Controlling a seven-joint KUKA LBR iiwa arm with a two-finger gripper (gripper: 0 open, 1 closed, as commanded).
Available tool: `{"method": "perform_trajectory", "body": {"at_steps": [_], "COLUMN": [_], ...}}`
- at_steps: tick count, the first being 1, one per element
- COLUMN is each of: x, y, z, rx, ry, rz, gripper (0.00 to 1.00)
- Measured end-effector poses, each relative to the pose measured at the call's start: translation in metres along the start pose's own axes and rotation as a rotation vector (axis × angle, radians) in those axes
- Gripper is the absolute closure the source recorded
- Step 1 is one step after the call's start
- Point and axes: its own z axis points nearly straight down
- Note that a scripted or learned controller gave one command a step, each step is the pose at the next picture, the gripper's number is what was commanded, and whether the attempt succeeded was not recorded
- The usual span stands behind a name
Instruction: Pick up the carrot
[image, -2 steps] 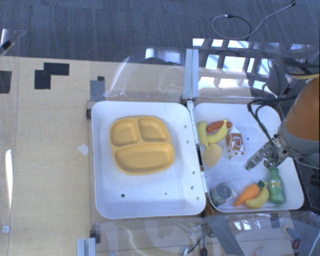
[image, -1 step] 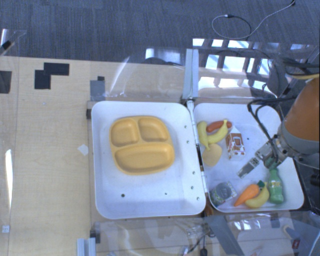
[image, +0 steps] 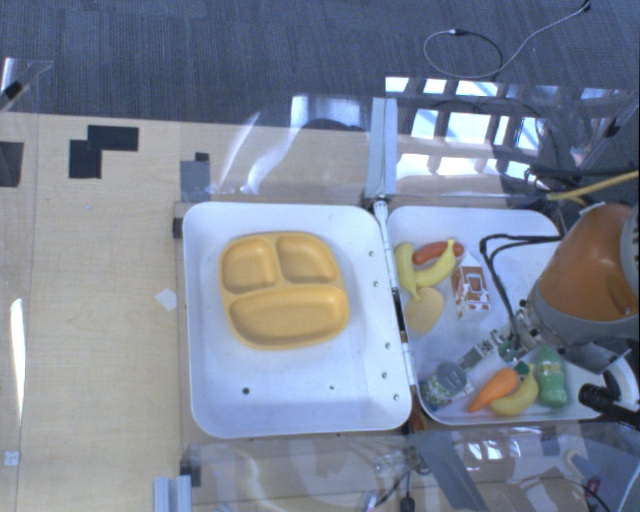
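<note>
Carrot (image: 494, 389): front of right bin (image: 505, 225), tilted, leafy end up-right by the arm, tip toward the front rim.
Carrot contact: yellow banana-like fruit (image: 516, 398) pressed along its right side; green bottle (image: 550, 378) just beyond that.
Gripper (image: 512, 345): low over the bin, just above the carrot's top end; jaw state hidden, cannot tell. Nothing visibly held.
Hidden: arm body and orange band (image: 590, 275) cover the bin's right side; what lies underneath is unreadable.
Hard to read: small grey round item (image: 446, 383) left of the carrot, identity unclear.
Back of right bin: banana (image: 405, 270), red-and-yellow piece (image: 436, 258), pale fruit (image: 425, 310), small printed carton (image: 471, 288), well apart from the carrot.
Open room: bare floor between carton and carrot.
Left bin (image: 290, 410): yellow divided tray (image: 284, 288), wide bare margin around it.
</note>
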Motion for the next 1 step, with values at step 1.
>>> {"method": "perform_trajectory", "body": {"at_steps": [1], "x": [-0.0325], "y": [-0.0180], "z": [0.0098], "rx": [-0.001], "ry": [-0.004], "rz": [-0.294], "gripper": [0.00]}}
